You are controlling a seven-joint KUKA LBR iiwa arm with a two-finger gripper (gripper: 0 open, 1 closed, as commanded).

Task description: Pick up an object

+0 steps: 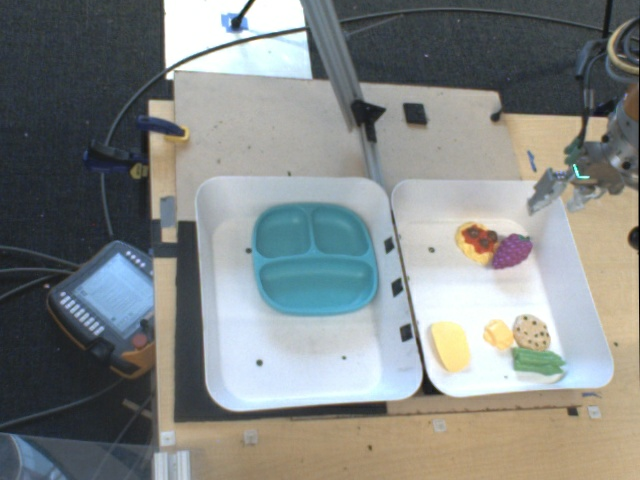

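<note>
Gripper blurry, cut off rt

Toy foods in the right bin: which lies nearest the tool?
The purple grapes, touching the pizza slice at the bin's far side, below the tool; the other toys cluster at the near edge.

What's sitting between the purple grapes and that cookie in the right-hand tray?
Nothing: in the camera view, bare white bin floor separates the grapes from the cookie.
</note>
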